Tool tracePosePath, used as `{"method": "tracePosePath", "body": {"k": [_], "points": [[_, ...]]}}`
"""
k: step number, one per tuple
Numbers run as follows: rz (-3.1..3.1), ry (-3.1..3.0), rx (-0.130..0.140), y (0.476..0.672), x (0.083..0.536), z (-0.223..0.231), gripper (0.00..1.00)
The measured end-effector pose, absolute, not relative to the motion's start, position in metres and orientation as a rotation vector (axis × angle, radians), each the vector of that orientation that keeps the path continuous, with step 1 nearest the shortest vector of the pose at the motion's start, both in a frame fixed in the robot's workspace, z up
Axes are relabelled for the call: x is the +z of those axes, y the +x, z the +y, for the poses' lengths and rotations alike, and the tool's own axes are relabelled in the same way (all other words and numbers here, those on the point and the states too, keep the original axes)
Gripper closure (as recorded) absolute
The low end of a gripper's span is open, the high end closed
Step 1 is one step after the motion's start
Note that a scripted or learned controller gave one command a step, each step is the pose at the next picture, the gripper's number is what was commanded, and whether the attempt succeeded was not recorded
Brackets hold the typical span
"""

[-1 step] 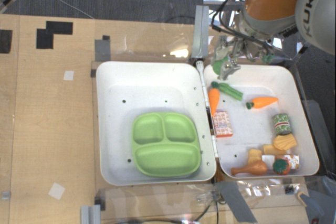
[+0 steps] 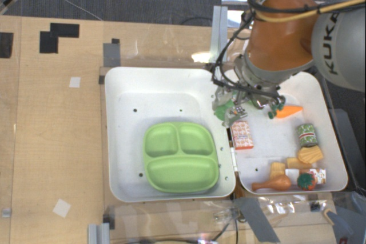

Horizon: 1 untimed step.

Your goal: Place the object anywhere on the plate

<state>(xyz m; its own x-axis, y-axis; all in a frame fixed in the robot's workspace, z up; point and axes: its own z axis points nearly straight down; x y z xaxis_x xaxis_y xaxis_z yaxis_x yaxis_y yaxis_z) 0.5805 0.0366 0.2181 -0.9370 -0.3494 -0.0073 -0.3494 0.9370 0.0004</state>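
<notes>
Nearest, along the front wall of the shallow white bin on the view's right point(image 2: 334, 177), a huddle of toy food: an orange-brown gourd-shaped piece point(image 2: 273, 183), a red-and-green berry-like piece point(image 2: 307, 180), a tan block point(image 2: 278, 168) and a yellow ridged biscuit point(image 2: 310, 154), probably left where they happened to land rather than arranged. Beside them, in the shallow white bin on the view's left point(image 2: 123, 123), a green three-compartment plastic plate point(image 2: 180, 171), lying flat towards the front with all sections bare, so nothing delivered yet. Further back in the right-hand bin, a green-banded can point(image 2: 306, 134) and a small red-and-white carton point(image 2: 242, 135) just beside the wall shared by the two bins. Beyond those, an orange toy carrot point(image 2: 289, 112) and a small green scrap-like piece point(image 2: 222, 110), too blurred to name. Directly over that patch, the gripper point(image 2: 247, 101) tucked beneath the grey arm with the orange band point(image 2: 283, 26), low in the far left corner of the bin, apparently there to pick. Whether open or closed on anything – impossible to tell, hidden under the wrist. The object for the plate: judged to be one of the toys in the right-hand bin, likely the green piece or the carton nearest the tool, well apart from the plate's surface.
</notes>
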Motion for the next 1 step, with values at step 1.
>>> {"method": "tracePosePath", "body": {"k": [1], "points": [[3.07,-0.634,0.005,0.5176,0.2059,0.0929,1.0]]}}
